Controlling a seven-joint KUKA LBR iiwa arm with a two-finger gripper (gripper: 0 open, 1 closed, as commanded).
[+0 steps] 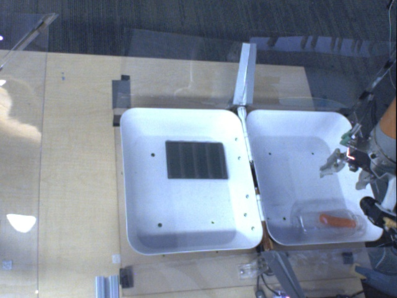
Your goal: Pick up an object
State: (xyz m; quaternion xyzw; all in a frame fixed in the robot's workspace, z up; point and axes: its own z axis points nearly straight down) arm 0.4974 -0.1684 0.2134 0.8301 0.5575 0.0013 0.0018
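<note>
The wooden bench [68, 185] spans the view, and two shallow white bins sit on it side by side, their inner rims meeting along a line that runs from the far edge toward the near edge.

The left bin [139, 141] is the roomier-looking of the two; a dark ribbed rectangular pad [196, 160] lies flat on its floor, a little toward the far side and roughly centred between the bin's left and right walls.

The right bin [279, 129] carries the task's thing. In its near right corner lies a clear plastic packet [310, 219], hard to make out against the white floor, with an orange object [338, 220] inside it — slim and elongated. Its long axis runs roughly parallel to the bin's near rim, left to right, with a slight tilt; the left end looks a shade brighter and rounder, though which end is the tip cannot be told.

The grey arm [381, 135] reaches in over the right bin's right rim, an orange band showing at the view's edge. Its gripper [338, 161] hangs over the right part of that bin, between the far and near walls, well apart from the packet — whether it is open or closed cannot be told, and nothing is seen held in it.
</note>
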